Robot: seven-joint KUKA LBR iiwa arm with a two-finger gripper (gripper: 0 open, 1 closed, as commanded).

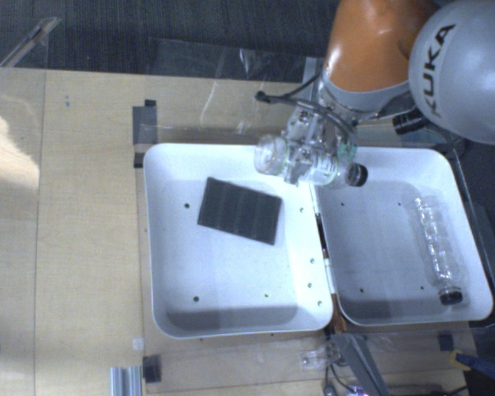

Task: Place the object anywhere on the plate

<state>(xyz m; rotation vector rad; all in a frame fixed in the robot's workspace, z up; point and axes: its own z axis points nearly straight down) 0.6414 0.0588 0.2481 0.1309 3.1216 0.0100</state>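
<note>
We're seeing the arm leaning in from the far right, its orange band over the far rims where the two bins meet. The gripper is hovering there, grasping a clear plastic bottle held sideways. The dark plate is lying in the left bin. A second clear bottle is lying in the right bin. The wooden bench is carrying both.
</note>
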